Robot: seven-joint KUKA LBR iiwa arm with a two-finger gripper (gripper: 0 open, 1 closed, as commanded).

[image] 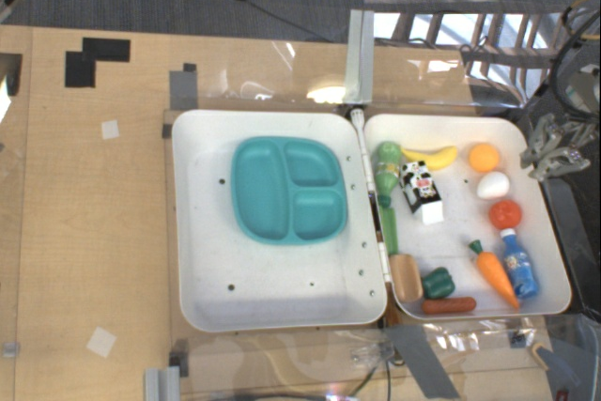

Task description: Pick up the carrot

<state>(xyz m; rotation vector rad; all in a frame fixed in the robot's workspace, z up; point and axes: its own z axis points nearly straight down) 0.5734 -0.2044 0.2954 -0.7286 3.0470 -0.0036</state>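
Note:
The carrot [494,274], orange with a green top, lies in the right bin [554,296] near its front right corner, slanting toward the front. A blue bottle [518,268] lies right beside it on the right. My gripper [560,148] hangs grey at the right bin's far right rim, well behind the carrot and apart from it. Nothing shows between its fingers.
The right bin also holds a red ball [504,213], a white egg [492,186], an orange [485,157], a banana [430,157], a cow-print carton [422,191], a green bottle [386,172], a green pepper [437,281], a sausage [449,304] and a tan block [406,277]. A teal divided plate [288,189] sits in the left bin [202,296].

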